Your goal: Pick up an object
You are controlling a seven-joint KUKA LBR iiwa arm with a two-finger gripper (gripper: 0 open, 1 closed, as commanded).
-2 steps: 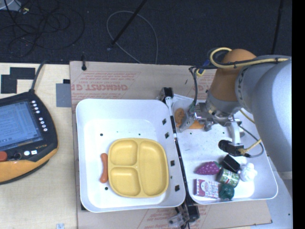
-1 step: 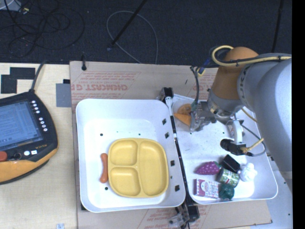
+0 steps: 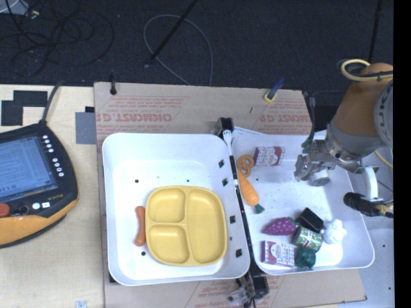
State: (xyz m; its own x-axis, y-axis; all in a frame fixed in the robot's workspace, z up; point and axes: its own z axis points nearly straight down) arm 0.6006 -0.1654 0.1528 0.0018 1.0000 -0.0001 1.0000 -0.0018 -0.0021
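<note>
- Camera view: poised above the right bin (image 3: 359, 252), near its far right corner; pincer (image 3: 313, 171) at the end of the grey arm, released or clenched impossible to tell, nothing seen in its grip.
- Nearest candidate: small maroon-and-white carton (image 3: 268, 156), just left of the pincer; toy carrot (image 3: 247, 191), purple grapes (image 3: 280, 226), green can (image 3: 308, 237) nearer the front.
- Best approach, by judgement: straight descent over one isolated item, well clear of the front cluster.
- Yellow divided plate (image 3: 186, 225) and orange sausage (image 3: 139, 226) in the left bin (image 3: 122, 165).
- Printed on the cardboard (image 3: 160, 111), upside down: "McMaster", apparently.
</note>
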